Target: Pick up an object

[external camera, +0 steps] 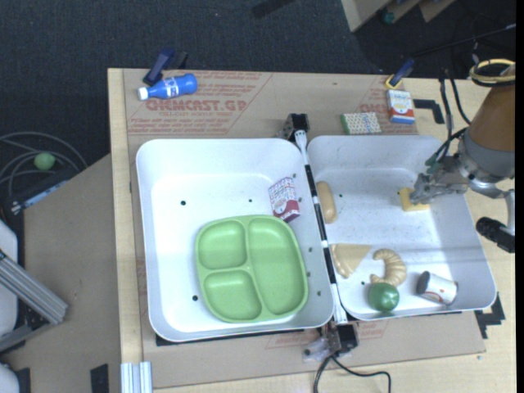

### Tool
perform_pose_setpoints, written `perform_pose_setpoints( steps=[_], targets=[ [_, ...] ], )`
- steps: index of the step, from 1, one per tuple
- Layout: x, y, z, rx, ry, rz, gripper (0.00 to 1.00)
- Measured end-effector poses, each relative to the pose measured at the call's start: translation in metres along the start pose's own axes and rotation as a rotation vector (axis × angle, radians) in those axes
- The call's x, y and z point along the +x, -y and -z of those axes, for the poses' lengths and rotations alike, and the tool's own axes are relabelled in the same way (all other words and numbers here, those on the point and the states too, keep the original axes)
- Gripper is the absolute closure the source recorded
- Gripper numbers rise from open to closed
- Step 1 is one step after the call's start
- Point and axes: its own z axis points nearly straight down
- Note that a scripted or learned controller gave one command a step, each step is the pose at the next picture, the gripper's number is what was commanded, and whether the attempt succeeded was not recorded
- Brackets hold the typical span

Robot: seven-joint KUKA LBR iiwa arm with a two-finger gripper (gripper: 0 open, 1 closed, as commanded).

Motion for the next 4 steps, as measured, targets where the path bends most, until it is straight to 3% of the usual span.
perform_pose_setpoints(
  steps=[1, 2, 3, 4],
  targets=[
    [0.001, 0.0, 0.0, 0.001, -0.002, 0.0, 0.0],
    [0.002, -0.018, -0.022, 0.004, -0.006, 0.0, 0.0],
    [0.002, -0.021, -0.008, -0.002, -0.005, 0.002, 1.0],
    [0.001, -0.019, -0.01, 0.0, -0.003, 0.001, 0.0]
  ],
)
